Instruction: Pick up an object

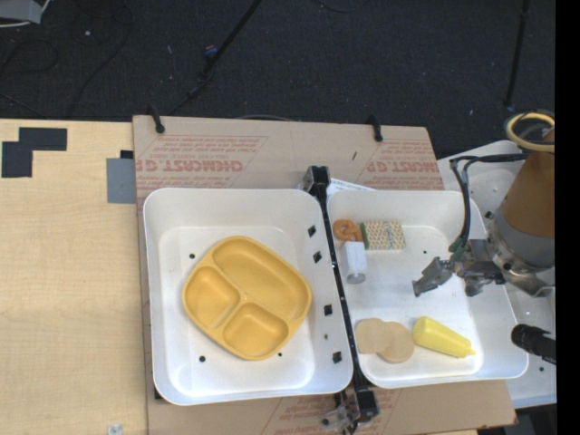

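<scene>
- At right of frame, your dark two-finger gripper (450, 277) hovers, jaws spread, holding nothing.
- Next, drop toward the yellow plastic wedge (442, 337) below it.

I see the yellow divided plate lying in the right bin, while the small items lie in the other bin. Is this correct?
Not quite. The camera view shows the yellow divided plate lying in the left bin, not the right one. The small items, such as the yellow wedge-shaped piece and the small white cylinder, lie in the right bin.
</scene>
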`<action>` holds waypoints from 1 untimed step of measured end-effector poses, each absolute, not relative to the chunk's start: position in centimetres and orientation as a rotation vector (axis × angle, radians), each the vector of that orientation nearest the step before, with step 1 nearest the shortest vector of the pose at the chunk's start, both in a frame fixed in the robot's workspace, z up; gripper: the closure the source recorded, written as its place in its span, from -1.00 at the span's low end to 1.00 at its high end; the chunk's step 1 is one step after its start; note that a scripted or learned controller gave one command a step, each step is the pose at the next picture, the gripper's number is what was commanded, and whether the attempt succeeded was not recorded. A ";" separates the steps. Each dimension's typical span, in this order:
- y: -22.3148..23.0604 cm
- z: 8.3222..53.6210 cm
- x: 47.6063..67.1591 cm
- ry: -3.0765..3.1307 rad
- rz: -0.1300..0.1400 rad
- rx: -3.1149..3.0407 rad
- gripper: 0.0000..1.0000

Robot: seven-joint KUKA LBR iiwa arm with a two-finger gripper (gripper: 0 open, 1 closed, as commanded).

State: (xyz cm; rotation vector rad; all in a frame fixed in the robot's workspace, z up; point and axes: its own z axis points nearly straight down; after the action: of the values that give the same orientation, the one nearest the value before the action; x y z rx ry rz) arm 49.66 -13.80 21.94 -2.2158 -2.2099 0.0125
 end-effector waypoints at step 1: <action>-13.8 22.5 49.9 -2.218 0.003 -2.219 -1.00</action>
State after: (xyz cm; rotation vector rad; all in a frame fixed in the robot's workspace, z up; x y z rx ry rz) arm 49.89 -13.80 22.45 -2.2193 -2.2183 0.0029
